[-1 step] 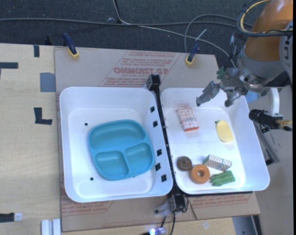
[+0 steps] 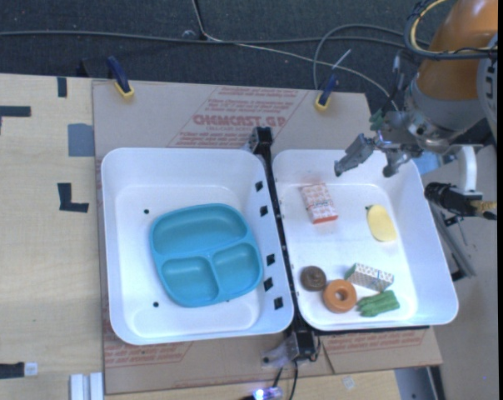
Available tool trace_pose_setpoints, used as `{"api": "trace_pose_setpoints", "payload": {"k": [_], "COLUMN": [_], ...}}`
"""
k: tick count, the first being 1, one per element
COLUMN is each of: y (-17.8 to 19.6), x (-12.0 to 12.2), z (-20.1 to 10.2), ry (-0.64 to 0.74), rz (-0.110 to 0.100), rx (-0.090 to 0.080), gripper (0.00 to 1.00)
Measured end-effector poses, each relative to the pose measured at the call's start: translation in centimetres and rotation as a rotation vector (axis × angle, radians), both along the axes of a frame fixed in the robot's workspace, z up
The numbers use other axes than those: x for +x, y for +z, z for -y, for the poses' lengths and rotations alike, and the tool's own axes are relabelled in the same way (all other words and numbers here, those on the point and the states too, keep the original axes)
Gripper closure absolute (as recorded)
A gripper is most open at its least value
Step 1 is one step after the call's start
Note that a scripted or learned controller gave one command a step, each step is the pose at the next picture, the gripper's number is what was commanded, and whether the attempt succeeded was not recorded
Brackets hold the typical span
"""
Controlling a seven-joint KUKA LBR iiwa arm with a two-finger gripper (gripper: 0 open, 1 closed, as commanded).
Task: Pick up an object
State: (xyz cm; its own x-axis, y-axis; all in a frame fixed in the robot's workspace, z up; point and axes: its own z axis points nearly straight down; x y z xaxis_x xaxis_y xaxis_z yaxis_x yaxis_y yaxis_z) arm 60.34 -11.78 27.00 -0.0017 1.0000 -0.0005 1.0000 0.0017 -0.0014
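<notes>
Objects point(image 2: 349, 257) lie beside cardboard point(image 2: 235, 115) printed "CHEMCAST GP".

The brown cardboard sheet point(image 2: 235, 119) under the bins had red letters that looked like "CHEMCAST GP", and the smaller red words were too blurry to read.

Grey arm point(image 2: 451, 98) with a rounded orange band above the wrist, glossy under the light. Carried a metal end effector point(image 2: 371, 162) with two dark, slim fingers point(image 2: 351, 158) on a silver-grey block. Trailed thin black cables looping off the upper body, one yellow loop by the orange band.
</notes>
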Motion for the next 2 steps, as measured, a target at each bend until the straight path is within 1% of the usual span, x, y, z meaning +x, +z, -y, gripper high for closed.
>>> {"api": "trace_pose_setpoints", "payload": {"k": [1, 2], "y": [-6.4, -10.9], "x": [0.0, -0.1], "z": [-0.5, -0.8], "ry": [0.0, 0.0], "rz": [-0.006, -0.005], "rx": [0.001, 0.0], "gripper": [0.0, 0.0]}}
